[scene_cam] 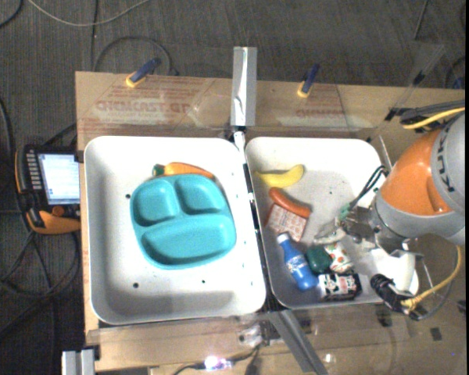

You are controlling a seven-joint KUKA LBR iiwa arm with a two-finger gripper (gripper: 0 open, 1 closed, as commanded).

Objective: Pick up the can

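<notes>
Reaching in from the right, the grey arm [442, 190] with its orange band hangs over the right bin [359, 151], and its gripper [338, 233] sits low among a cluster of things near that bin's front right corner. The wrist and cabling crowd the spot, so I cannot tell how the gripper is set or whether it has hold of anything.

Just beside the gripper lies a small dark green object that looks like the can [318, 258], resting on the bin floor between the blue bottle [295, 262] on its left and a red and white packet [341, 258] on its right. A dark box with white print [340, 286] lies just in front of it, near the bin's front wall. Further back in the same bin lie a yellow banana [282, 176], a reddish sausage [290, 202] and a red-patterned card [286, 223], touching or nearly touching one another.

In the left bin [109, 272], a turquoise tray with compartments [184, 217] rests near the middle, with an orange object [189, 169] peeking out from behind its far edge. A handheld screen [48, 186] lies off the bench to the left.
</notes>
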